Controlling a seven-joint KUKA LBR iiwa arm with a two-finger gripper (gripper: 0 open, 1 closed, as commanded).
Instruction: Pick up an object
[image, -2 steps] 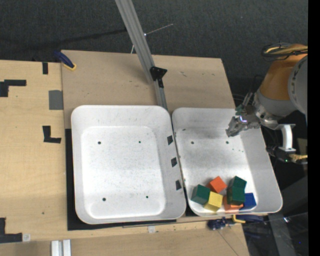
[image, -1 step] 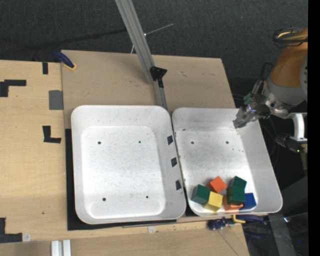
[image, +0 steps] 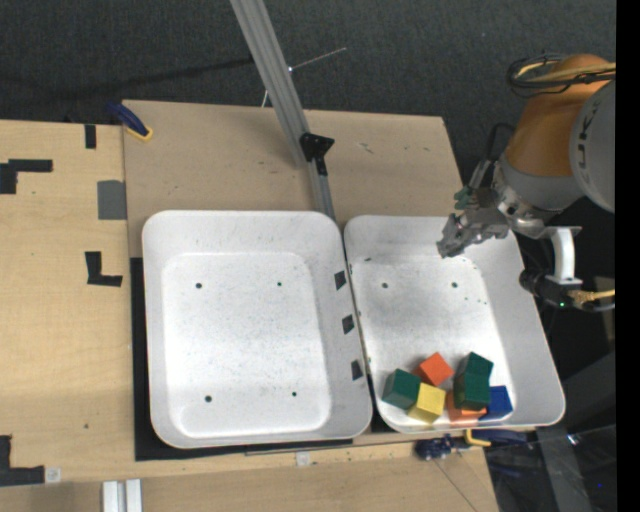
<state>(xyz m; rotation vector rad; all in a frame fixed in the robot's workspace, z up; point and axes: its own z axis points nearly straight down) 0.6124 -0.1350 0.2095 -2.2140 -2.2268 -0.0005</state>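
The gripper (image: 460, 240) hangs over the far end of the right bin (image: 420, 300), with nothing between its fingers; they look close together, but how far apart they stand is too small to tell. The blocks sit well apart from it, bunched in the near corner of that bin: an orange block (image: 435, 368), a green block (image: 402, 388), a yellow block (image: 431, 401), a dark green block (image: 476, 375) and a blue block (image: 499, 401). The left bin (image: 245, 320) holds none of them.

The step in hand seems to be the approach. To do it well, I would carry the gripper toward the near end first, then pick 1 block with free sides. The green block on the left edge of the pile looks the easiest, as its left face is open. Come down straight, fingers spread wide enough to straddle it without nudging its neighbours, and close only once low around it.
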